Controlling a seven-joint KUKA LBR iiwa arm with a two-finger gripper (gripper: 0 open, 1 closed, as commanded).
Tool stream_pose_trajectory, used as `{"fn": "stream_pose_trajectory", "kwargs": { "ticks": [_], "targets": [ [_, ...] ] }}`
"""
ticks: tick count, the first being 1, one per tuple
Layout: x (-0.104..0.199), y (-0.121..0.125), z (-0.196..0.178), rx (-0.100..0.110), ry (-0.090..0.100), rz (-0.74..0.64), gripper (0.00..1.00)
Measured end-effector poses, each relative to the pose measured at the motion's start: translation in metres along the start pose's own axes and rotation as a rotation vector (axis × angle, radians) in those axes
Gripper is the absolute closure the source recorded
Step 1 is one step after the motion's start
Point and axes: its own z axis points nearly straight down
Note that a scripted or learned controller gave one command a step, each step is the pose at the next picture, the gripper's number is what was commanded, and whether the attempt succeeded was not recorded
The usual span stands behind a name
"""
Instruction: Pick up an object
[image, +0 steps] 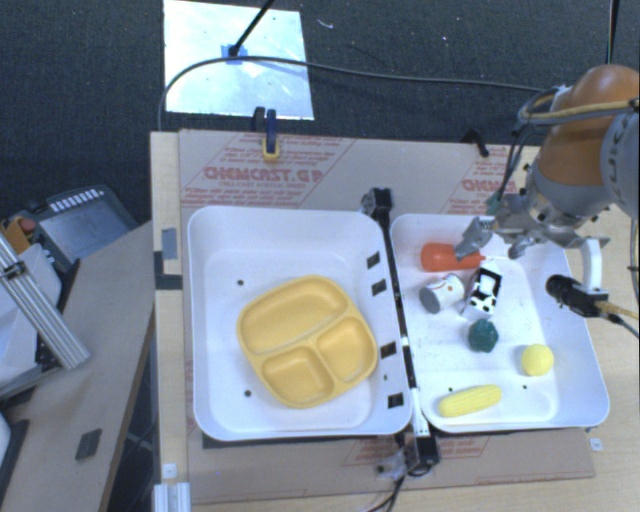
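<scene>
With its fingers spread wide and holding nothing, the hand (497, 240) hovers at twelve o'clock in the right white bin (575, 330); lower it squarely over the orange plastic carrot (437, 257) just below before closing.

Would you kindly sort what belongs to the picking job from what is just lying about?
Job: gripper; right bin holding carrot, cup, cow, green ball, lemon, corn.

Lying about: left bin, yellow tray, clamp.
</scene>
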Motion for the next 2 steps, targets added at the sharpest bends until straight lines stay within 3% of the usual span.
{"fn": "stream_pose_trajectory", "kwargs": {
  "ticks": [1, 2],
  "targets": [
    [-0.002, -0.003, 0.042, 0.000, 0.000, 0.000, 0.00],
    [-0.003, -0.001, 0.029, -0.007, -0.001, 0.000, 1.00]
  ]
}}
